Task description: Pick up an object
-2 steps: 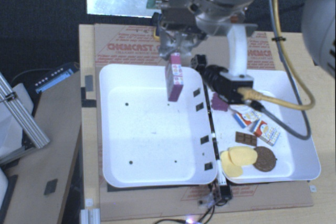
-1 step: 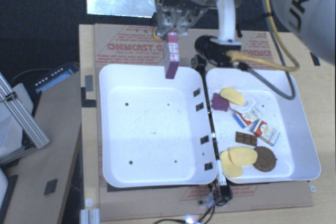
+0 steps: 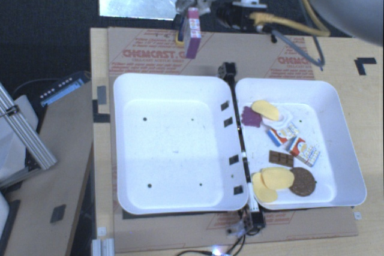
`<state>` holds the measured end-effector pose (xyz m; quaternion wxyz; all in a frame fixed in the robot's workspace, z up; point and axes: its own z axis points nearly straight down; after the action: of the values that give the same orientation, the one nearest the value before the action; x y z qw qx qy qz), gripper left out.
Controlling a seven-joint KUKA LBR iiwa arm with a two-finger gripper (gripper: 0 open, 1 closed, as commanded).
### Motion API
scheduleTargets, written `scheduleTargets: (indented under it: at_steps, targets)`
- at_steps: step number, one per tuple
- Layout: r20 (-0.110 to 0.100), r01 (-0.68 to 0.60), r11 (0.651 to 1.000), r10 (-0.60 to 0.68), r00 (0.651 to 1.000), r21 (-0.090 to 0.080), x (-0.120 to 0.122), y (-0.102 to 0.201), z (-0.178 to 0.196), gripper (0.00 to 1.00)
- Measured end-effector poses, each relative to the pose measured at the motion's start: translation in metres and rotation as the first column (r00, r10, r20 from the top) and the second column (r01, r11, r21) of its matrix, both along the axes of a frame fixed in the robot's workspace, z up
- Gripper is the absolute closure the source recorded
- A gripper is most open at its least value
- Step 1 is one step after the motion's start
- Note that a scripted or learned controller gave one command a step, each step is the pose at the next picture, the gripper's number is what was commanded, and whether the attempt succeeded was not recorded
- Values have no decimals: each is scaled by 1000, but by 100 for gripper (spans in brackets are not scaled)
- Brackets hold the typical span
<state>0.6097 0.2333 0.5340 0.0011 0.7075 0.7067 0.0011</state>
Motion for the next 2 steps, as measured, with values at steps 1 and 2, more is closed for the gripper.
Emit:
scheduleTargets:
  at_steps: [1, 2]
  targets:
    - [1, 0, 1000, 0, 1000, 0, 56, 0, 0, 100]
    - [-18, -1, 1000, 1, 1000, -5, 57, 0, -169, 100]
